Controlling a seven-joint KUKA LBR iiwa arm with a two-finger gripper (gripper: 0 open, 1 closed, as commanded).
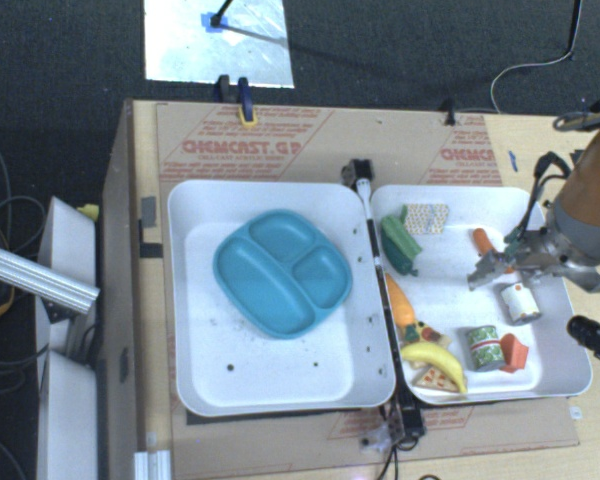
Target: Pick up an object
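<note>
Arm poised low over the crowded right white plastic bin (580, 373), hunting a pick.
The grey two-finger gripper (485, 271) hangs with fingers slightly apart, holding nothing, just beside the small white cylindrical bottle (521, 302) near that bin's right edge.

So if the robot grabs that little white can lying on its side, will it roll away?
It might. The small white cylinder-shaped can seems to lie on its side on the right white bin's flat floor, so a nudge could probably roll it. Its round, smooth-looking body may slip between fingers. It looks stiff, so it likely won't squash.
</note>
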